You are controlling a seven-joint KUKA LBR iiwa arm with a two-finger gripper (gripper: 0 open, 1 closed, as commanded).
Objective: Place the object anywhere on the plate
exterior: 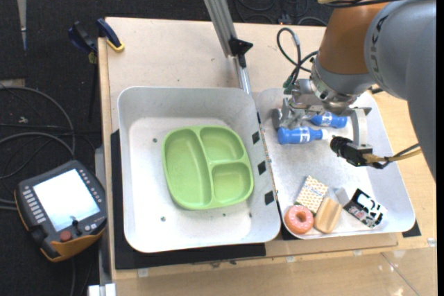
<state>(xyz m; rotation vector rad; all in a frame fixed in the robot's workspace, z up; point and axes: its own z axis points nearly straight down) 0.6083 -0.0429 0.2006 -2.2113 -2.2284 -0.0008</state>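
Far to my left, in the left bin [139, 149], lies the green plate [208, 166], three compartments, nothing on it, sitting roughly mid-bin and turned a little askew. Moving right across the rim where the two bins meet, I come to the right bin [395, 184], and there my gripper [300, 114] is down low near the bin's upper left part, right over a pair of blue bottles [305, 132]. The nearer one lies on its side with its long axis running roughly left to right, pale cap end pointing right; the second sits just behind it, partly hidden under my wrist. I judge one of these to be my object, directly beneath me, so the plate lies well off to my left and slightly toward the camera. I cannot tell how wide my fingers stand or whether anything sits between them; my own wrist hides that. My arm reaches in from the right, orange band above, wrist pitched steeply downward. Nearer the front right lie a pink doughnut [300, 219], a waffle piece [313, 192] and a bread roll [328, 214].
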